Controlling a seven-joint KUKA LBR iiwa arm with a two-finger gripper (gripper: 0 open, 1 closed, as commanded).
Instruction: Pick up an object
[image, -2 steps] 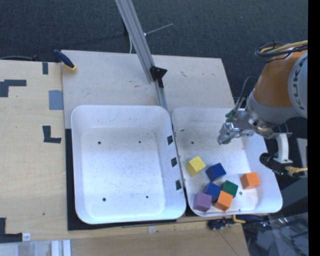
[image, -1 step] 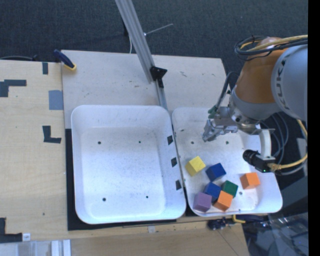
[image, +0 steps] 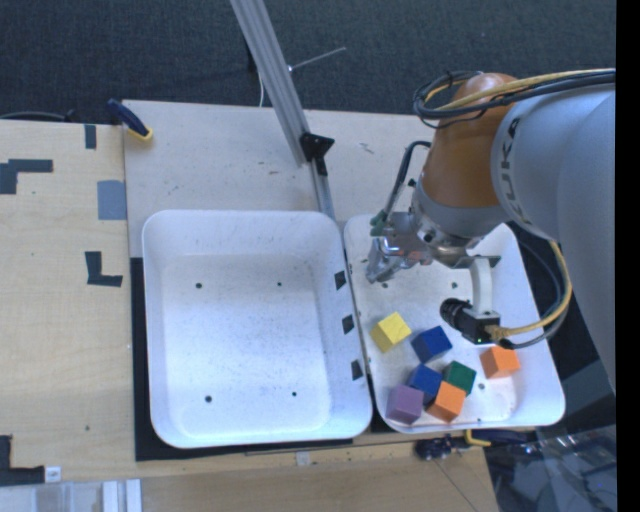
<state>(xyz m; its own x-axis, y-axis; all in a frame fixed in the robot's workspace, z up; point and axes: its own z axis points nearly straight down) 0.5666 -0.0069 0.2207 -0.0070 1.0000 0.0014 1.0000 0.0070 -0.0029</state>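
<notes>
The gripper (image: 383, 262) hangs over the right bin (image: 530, 400) at its upper left; its grasp cannot be told. Below it lie a yellow block (image: 392, 331), blue blocks (image: 431, 343) and other coloured cubes.

The pale wooden bench (image: 210, 165) is carrying two shallow white bins set side by side and touching: the left bin (image: 160, 300) and the right bin (image: 535, 395). A black mat (image: 139, 400) is peeking out beneath the left one. Grey tape patches (image: 110, 198) (several, scattered) are sticking to the bench's left part, and a blue-and-yellow tool (image: 130, 118) is lying near its far edge.
</notes>
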